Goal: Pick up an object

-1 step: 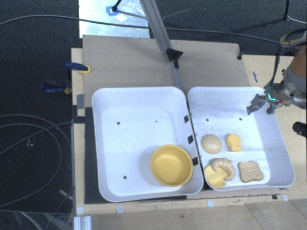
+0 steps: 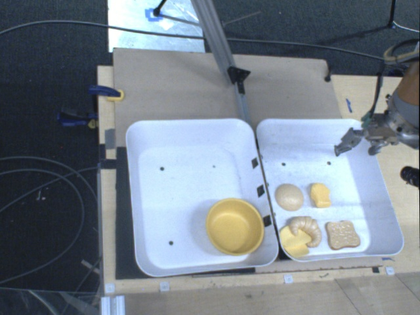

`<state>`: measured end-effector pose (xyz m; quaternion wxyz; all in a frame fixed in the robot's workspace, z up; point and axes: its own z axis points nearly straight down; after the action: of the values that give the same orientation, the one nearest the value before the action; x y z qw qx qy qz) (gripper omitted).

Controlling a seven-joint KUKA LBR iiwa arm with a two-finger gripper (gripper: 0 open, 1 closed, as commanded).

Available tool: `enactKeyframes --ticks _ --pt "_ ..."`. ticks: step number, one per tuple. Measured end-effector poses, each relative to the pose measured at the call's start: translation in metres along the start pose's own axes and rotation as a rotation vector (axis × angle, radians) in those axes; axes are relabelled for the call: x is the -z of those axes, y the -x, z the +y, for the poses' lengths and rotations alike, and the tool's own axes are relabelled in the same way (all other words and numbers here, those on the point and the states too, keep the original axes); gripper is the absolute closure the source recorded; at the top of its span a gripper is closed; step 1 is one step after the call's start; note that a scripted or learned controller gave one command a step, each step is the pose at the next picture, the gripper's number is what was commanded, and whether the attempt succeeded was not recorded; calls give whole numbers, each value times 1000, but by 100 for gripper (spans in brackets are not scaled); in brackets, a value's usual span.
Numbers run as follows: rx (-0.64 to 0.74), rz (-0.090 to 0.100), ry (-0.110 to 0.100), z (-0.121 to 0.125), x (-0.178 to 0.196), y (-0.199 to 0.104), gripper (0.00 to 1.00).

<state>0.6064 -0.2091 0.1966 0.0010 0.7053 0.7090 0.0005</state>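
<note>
The gripper (image 2: 359, 144) hangs at the right edge of the frame, over the upper right part of the right bin (image 2: 295, 136), its two dark fingers (image 2: 344, 146) spread apart with nothing between them. Below and left of it, in the bin's lower half, lie a pale bread roll (image 2: 289, 197), a small yellow cheese block (image 2: 320, 195), a croissant (image 2: 306, 229) curving with its long axis running left to right, and a toast slice (image 2: 342, 234). A yellow bowl (image 2: 234, 226) sits upright in the left bin (image 2: 164, 176), at its lower right.
</note>
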Motion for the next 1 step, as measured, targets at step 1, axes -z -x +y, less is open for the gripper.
enactKeyframes --ticks 1 --pt "3 0 -3 9 -47 -3 0"
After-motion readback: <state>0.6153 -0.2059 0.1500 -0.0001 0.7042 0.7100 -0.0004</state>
